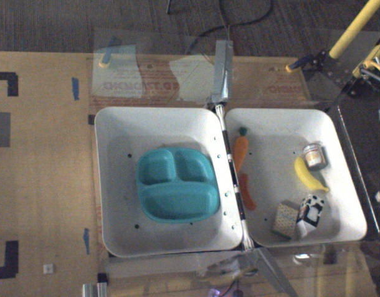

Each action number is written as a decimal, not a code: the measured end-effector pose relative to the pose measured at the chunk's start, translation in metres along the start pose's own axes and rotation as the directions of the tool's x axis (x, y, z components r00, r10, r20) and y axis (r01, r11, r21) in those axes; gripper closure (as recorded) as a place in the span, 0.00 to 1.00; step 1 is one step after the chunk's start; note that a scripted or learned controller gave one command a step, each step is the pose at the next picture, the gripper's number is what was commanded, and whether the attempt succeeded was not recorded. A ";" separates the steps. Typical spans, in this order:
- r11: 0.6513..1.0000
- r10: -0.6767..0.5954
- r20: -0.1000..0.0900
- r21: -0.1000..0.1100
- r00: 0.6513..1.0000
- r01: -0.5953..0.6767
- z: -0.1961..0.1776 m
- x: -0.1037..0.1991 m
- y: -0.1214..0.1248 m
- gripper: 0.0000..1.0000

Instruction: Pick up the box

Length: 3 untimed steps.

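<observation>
You find the box (285,219), a small tan carton with a speckled top, well to the right of the metal seam (232,184) where the two bins meet, lying in the right bin (276,135) towards its near edge. It sits tilted, and on the side turned away from the seam it touches, or nearly touches, a black-and-white patterned carton (311,214). Farther from the seam than the box, and farther up the view, a yellow banana (309,176) lies at a slant, and just above the banana stands a small can (314,156) with a pale lid. Close against the right side of the seam you see an orange carrot (240,151) with a green top, pointing down the view, and right below it a shorter reddish-orange piece (246,192) that also hugs the seam; what it is you cannot make out. The box lies well apart from both. On the left side of the seam, the left bin (109,166) holds a teal divided plate (177,184), with two small compartments above one wide one, its right edge near the seam. Both bins rest on a brown cardboard bench top (41,166). As for the pincer, you cannot tell whether it is open, closed or gripping anything.
</observation>
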State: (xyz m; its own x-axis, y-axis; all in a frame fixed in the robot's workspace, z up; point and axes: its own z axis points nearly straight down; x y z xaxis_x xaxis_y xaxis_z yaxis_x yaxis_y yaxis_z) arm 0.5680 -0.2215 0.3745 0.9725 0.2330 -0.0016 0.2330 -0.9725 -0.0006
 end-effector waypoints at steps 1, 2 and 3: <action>1.000 -0.005 0.001 0.000 1.000 0.005 -0.010 0.002 -0.002 1.00; 1.000 -0.008 0.002 0.000 1.000 0.008 -0.020 0.003 -0.003 1.00; 1.000 -0.012 0.002 -0.001 1.000 0.012 -0.030 0.004 -0.004 1.00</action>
State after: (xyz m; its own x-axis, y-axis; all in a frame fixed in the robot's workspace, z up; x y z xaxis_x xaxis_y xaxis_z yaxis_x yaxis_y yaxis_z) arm 0.5714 -0.2169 0.4043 0.9697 0.2444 -0.0037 0.2444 -0.9697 0.0007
